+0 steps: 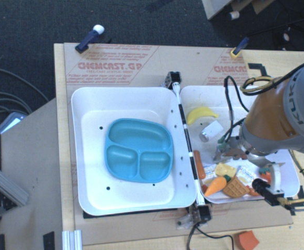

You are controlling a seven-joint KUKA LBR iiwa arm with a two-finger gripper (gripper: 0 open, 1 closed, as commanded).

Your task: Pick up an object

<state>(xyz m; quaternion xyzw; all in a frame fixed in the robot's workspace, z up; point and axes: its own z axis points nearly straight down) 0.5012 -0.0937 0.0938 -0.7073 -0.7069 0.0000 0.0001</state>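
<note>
The right bin (191, 95) holds several toy foods. A yellow banana (200, 114) lies at its back, with a small grey-white cylinder (210, 131) just in front of it. A red sausage (199, 164) lies along the left wall. At the front are an orange carrot (216, 185), a pale yellow piece (225, 169) and a tan waffle (236, 188). My gripper (224, 149) hangs low over the middle of this bin, just above the pale yellow piece and right of the cylinder. I see nothing lifted by it.
The left bin (84, 113) bears a blue divided plate (139, 150). The grey arm with its orange band (271, 119) covers the right bin's right half. A red and white item (269, 177) and cables (235, 95) lie by the arm. An orange block (248, 239) sits below the bench.
</note>
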